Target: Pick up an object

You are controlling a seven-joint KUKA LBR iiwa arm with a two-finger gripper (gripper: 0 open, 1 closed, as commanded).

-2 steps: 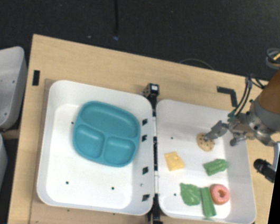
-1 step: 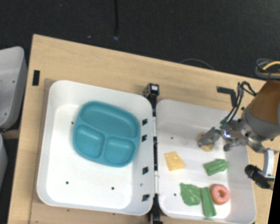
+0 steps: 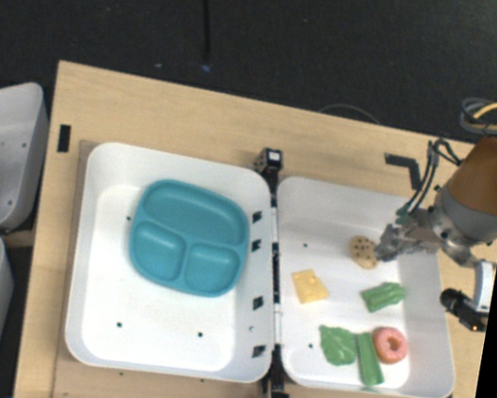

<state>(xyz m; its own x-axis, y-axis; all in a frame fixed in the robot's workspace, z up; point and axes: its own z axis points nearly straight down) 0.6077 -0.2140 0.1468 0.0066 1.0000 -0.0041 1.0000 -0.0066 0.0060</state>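
Nothing is seen lifted; the gripper [image 3: 389, 247] is placed just at three o'clock of the cookie [image 3: 365, 251]. Whether anything is grasped cannot be told, so the pick is judged unfinished.

Even, diffuse light falls from overhead, bright enough to show colours plainly. The two white bins [image 3: 154, 358] are the brightest areas and verge on washed out, so their inner walls show only as faint grey gradients. Shadows are soft and short: a pale one hugs the blue plate [image 3: 190, 236], and small ones sit under the pieces in the right bin. The floor beyond the desk [image 3: 168, 112] stays very dark, with little detail. The whole picture is low in resolution and slightly soft; small items look fuzzy-edged, and the arm [image 3: 475, 190] is a little blurred. There are no hard glints.
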